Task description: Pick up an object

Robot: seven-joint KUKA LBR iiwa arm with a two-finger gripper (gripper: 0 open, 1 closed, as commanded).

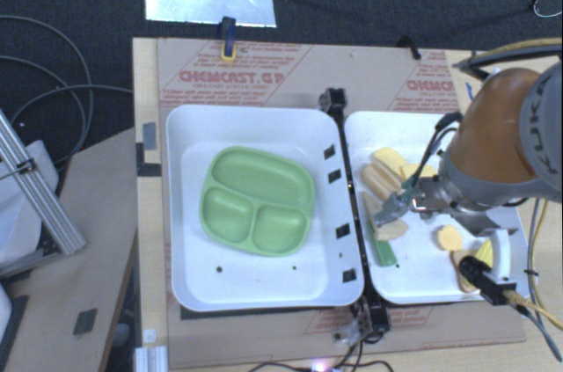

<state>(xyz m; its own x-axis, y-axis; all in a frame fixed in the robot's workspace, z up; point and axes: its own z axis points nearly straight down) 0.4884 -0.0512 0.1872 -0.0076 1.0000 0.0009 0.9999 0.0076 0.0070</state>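
While the gripper point(393, 210), jaw state indiscernible, hovers in the right bin point(400, 284), a pale tan food piece point(392, 230) lies just below it, beside a green stick point(385, 252); left bin point(189, 186) holds a green divided plate point(258, 200)

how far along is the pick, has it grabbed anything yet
Done: the arm has reached over the right bin, with the gripper low among the food pieces beside a tan piece. In hand: nothing visibly held. Left: closing on a piece and lifting it. The green tray sits in the left bin.
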